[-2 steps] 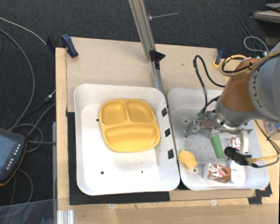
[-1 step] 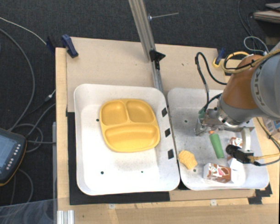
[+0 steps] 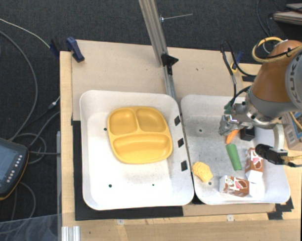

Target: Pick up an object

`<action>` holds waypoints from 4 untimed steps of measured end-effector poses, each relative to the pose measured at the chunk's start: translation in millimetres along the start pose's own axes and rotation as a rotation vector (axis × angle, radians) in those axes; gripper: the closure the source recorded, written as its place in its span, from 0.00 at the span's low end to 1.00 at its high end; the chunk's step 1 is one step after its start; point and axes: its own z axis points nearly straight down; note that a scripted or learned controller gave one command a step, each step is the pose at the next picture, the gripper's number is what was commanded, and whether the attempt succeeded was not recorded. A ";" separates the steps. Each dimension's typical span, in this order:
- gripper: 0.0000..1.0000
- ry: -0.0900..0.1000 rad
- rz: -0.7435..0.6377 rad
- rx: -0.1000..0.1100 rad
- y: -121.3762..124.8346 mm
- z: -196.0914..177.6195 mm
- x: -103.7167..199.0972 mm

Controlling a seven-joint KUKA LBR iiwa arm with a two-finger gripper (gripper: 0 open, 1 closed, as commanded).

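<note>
Plainly, these are the points that bear on risk.

Gripper: the gripper (image 3: pixel 231 126) sits low in the right bin (image 3: pixel 205 112), at its far right part, under the orange-banded wrist of the arm (image 3: pixel 273 80); whether it is spread or pressed together I cannot tell, since the wrist hides much of it.

Nearest thing: a small orange piece, carrot-like (image 3: pixel 231 136), shows just at the gripper's tip; touching or merely beside it, I cannot say, and nothing shows it pinched.

Other candidates: a green stick (image 3: pixel 234 156) lies just nearer than the orange piece; a yellow corn-like toy (image 3: pixel 202 171) lies near the bin's near left; two small cartons (image 3: pixel 236 185) and (image 3: pixel 255 162) lie at the near right.

Left bin: the yellow divided plate (image 3: pixel 139 134) lies in the left bin (image 3: pixel 93 155), well apart from the arm.

Risk, slip: the orange piece is small and slanted, so a closing grip may squeeze it out sideways or lift with nothing.

Risk, crowding: the green stick is close enough that a finger could nudge it or trap both things together.

Risk, wall: the gripper works near the bin's far right side, where cables (image 3: pixel 276 154) and fittings crowd; a snag there seems possible.

Task state: by my judgement no object is yet lifted.
</note>
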 end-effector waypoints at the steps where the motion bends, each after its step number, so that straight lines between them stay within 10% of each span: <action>1: 1.00 0.000 -0.001 0.000 8.3 -51.8 8.4; 2: 1.00 0.000 0.000 0.001 0.7 -102.4 8.6; 4: 1.00 0.004 -0.004 0.012 -47.5 -101.8 108.7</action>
